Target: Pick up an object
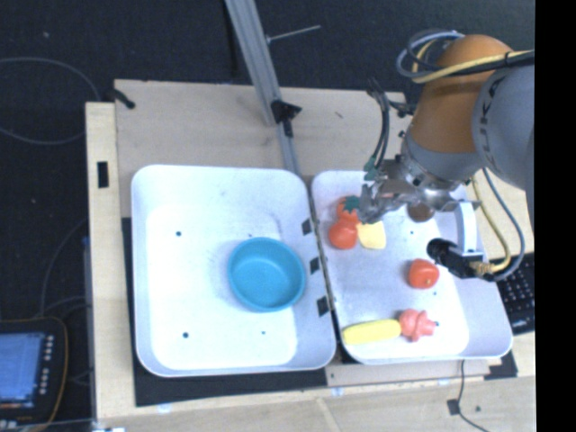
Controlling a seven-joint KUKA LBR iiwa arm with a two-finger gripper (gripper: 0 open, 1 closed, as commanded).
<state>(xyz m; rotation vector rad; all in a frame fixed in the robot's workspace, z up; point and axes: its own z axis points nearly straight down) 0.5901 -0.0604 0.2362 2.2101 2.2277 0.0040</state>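
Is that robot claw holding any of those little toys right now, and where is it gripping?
Cannot be told. The gripper sits low over the pale yellow piece and orange piece, but no hold shows.

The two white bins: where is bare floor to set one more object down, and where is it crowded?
The left bin is bare all around the blue bowl. The right bin is crowded at its far left corner, where the tool, orange pieces and pale yellow block cluster; a smaller patch lies between red ball and yellow banana.
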